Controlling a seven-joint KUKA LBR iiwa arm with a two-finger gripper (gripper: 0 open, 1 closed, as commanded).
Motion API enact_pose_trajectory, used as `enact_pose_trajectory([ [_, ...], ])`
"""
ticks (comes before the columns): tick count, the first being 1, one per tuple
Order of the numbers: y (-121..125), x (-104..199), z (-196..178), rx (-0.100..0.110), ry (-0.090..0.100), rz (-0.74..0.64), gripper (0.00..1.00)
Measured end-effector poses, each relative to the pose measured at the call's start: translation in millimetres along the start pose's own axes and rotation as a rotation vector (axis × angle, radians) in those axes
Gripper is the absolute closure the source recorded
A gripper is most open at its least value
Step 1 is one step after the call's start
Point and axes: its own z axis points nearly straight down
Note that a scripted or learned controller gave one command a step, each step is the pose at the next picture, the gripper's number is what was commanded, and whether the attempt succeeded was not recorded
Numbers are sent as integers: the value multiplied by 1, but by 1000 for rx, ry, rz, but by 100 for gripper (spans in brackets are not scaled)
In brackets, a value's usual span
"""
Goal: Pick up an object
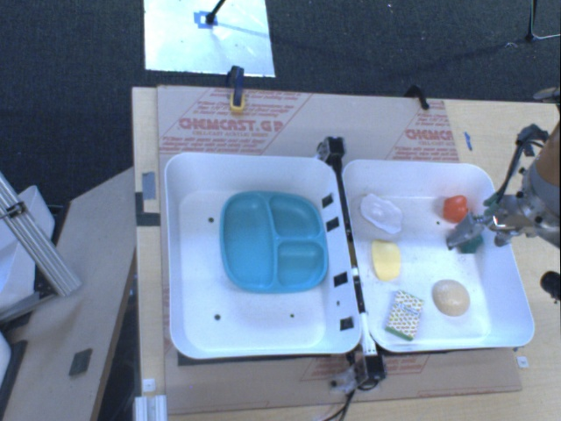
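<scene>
Patterned packet tilted lengthwise toward upper right; claw over right bin, grip indiscernible.

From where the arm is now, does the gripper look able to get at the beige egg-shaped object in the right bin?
Probably yes. The gripper hangs over the right bin, and the beige egg-shaped object lies just below it in the view, uncovered and apart from its neighbours.

The grey KUKA arm is reaching in from the right edge of the camera view, its wrist sitting low and pointing leftward. Its metal two-finger gripper is hanging at the end of the wrist, angled down and to the left.
</scene>
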Motion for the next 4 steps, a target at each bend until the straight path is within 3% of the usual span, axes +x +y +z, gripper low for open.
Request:
enact_pose_trajectory([
  [2,-3,10,106,2,1,1,0],
  [3,-2,9,93,-3,-1,1,100],
  [4,1,7,29,-7,-3,-2,100],
])
